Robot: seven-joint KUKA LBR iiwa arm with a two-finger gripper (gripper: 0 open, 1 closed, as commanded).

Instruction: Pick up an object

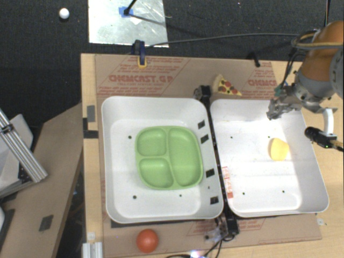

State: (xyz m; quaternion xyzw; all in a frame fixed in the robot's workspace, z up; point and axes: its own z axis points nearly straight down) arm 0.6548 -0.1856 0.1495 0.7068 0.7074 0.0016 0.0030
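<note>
Two shallow white bins sit side by side on the table [161, 74], which is covered with brown cardboard. The left bin [115, 144] holds a light green plate [168, 156] with three compartments, lying flat near its middle. The right bin [301, 198] holds a small yellow object [279, 149], rounded, resting on the floor toward the right side.

The arm [322, 63] comes in from the right, its orange band above the grey wrist. The hand [277, 110] hangs over the far right part of the right bin, near the back wall, apart from the yellow object, which lies nearer the camera. Nothing shows between its fingers; I cannot tell whether they stand wide or narrow.

On the table behind the bins lies a toy pizza slice [227, 86], just beyond the gap between them. A red-orange ball [147, 240] rests on the table in front of the left bin.
</note>
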